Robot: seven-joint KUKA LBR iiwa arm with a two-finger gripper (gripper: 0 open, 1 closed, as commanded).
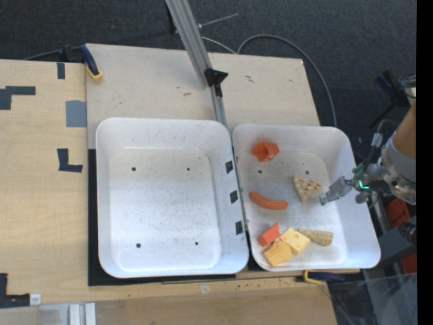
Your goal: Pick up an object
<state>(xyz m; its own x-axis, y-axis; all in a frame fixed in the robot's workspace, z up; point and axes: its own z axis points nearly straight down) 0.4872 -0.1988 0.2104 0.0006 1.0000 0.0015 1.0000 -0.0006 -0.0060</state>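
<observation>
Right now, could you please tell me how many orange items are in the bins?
3, all in the right bin: orange cup at the back, sausage mid-bin, orange wedge at the front.

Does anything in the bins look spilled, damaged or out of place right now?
Nothing stands out. The toy foods lie loose in the right bin: an orange cup, a sausage, a cheese wedge, and a cluster at the near edge. The gripper sits beside the wedge.

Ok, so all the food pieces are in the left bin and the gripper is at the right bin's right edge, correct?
Not quite. The camera view shows the food pieces, such as the hot dog and cheese wedge, in the right bin, not the left bin. The gripper is at the right bin's right edge, as you said.
</observation>
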